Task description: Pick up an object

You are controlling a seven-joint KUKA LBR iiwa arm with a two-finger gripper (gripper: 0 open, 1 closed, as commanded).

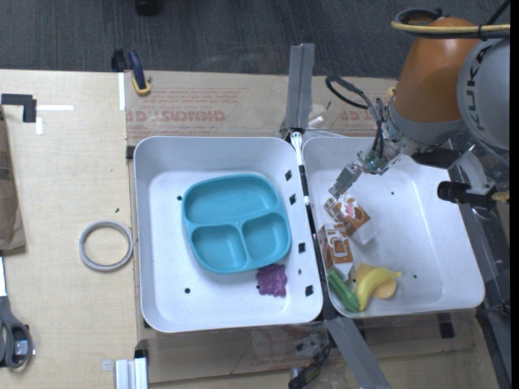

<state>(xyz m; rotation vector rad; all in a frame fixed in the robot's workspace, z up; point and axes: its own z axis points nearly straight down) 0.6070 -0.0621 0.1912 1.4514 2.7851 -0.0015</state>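
The gripper (340, 186) hangs over the upper left of the right bin (430, 241), just above a small carton (350, 215); whether its jaws are released or clenched cannot be told. A banana (375, 284) lies lower in that bin.

Bright, even overhead light, soft shadows, mild glare on the white bins (162, 217), perhaps slightly soft focus.

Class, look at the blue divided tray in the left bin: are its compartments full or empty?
Empty. The blue tray shows bare blue in all three compartments; the purple grapes lie outside it, against its lower edge.
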